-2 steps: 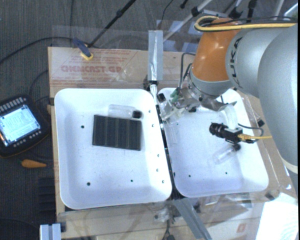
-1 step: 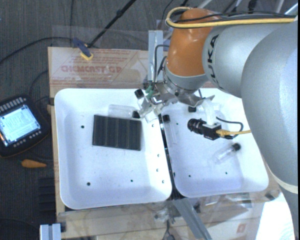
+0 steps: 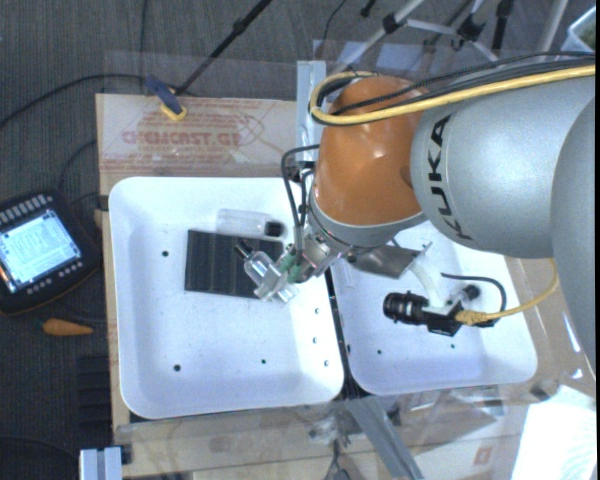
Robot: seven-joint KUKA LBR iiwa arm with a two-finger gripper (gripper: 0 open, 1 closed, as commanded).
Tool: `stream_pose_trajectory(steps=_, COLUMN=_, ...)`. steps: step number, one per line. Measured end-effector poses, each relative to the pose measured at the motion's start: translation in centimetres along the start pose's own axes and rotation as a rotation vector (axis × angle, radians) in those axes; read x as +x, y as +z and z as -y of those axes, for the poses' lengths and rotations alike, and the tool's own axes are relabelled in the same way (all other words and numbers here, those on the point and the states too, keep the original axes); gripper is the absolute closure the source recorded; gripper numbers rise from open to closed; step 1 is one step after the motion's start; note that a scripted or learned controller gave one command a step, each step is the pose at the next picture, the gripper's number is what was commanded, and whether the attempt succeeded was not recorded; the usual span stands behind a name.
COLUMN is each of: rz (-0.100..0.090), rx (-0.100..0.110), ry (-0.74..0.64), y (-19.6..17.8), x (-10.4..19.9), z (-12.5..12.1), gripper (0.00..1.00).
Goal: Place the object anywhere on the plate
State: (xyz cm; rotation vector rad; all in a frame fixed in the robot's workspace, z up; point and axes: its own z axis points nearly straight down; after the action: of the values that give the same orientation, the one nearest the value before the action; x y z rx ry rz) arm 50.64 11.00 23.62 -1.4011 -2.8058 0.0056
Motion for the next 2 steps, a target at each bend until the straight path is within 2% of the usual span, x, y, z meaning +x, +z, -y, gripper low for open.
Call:
stream_pose_trajectory(steps=1, rz=0.003, rx=-0.001, ry=-0.174, y=-1.6, x=-1.7, z=-4.7, gripper=1.0)
stream_pose_trajectory(steps=2, rz=0.006, rx=-0.002, ry=-0.374, y=-8.8, x=-2.2, z=-9.9, gripper=1.0)
